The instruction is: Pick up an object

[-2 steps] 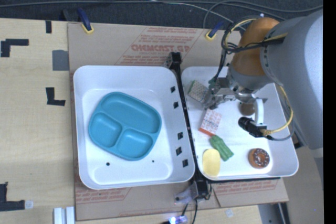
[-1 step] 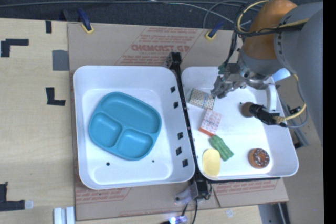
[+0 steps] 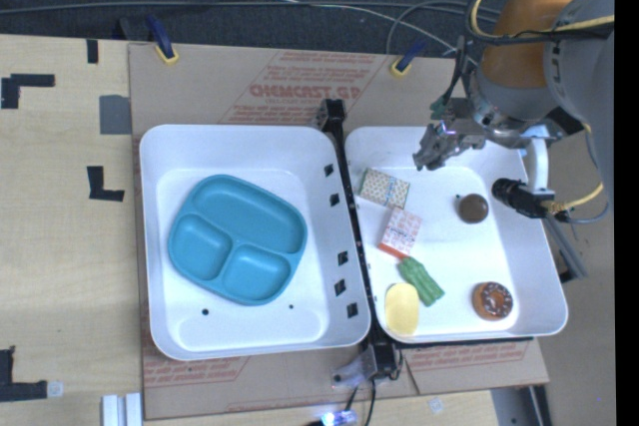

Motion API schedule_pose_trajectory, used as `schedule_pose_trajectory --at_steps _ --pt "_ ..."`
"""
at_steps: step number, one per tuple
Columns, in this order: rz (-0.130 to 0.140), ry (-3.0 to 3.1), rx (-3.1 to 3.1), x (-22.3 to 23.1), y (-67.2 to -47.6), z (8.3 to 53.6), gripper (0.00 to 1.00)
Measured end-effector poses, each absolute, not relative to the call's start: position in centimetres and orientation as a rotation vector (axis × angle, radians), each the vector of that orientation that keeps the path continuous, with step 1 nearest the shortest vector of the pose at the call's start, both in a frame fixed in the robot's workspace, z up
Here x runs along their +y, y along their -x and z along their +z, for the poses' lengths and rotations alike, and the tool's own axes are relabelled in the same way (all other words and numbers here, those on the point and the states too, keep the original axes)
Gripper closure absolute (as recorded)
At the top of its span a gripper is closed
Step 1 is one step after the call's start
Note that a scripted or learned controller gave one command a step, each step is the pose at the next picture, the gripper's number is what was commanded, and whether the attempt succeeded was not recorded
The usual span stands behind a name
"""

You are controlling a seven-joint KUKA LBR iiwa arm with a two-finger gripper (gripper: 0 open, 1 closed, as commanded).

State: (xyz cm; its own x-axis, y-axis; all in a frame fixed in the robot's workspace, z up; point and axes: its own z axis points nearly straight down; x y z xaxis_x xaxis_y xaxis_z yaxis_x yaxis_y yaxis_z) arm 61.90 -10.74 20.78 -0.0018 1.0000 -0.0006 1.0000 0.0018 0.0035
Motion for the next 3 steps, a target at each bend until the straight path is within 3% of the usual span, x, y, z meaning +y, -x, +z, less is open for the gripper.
schedule_pose_trajectory --at_steps 3 --pt "-0.002 -2.216 2.23 5.6 -59.2 20.7 1.0"
